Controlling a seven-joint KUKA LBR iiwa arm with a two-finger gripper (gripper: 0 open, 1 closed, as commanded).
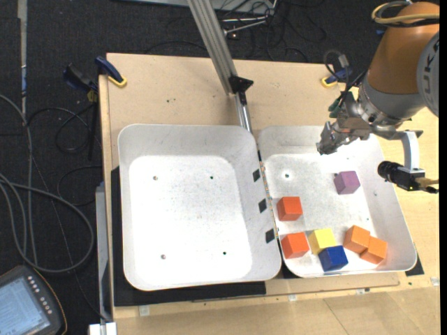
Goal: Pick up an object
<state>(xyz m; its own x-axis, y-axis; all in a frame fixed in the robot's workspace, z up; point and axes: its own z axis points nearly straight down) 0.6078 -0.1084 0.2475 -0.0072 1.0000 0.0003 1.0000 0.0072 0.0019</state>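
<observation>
Wooden bench [181, 89], gripper [328, 145] above right bin [398, 215], purple cube [346, 182] nearby

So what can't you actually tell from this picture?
- Tool: seen from above in the camera view, dark and small, so its opening is unreadable.
- Arm: cut off by the right edge.
- Two orange blocks: pressed together near the right bin's wall; which overlaps the other is unclear.
- Blue cube: its lower face is hidden by the bin rim.
</observation>
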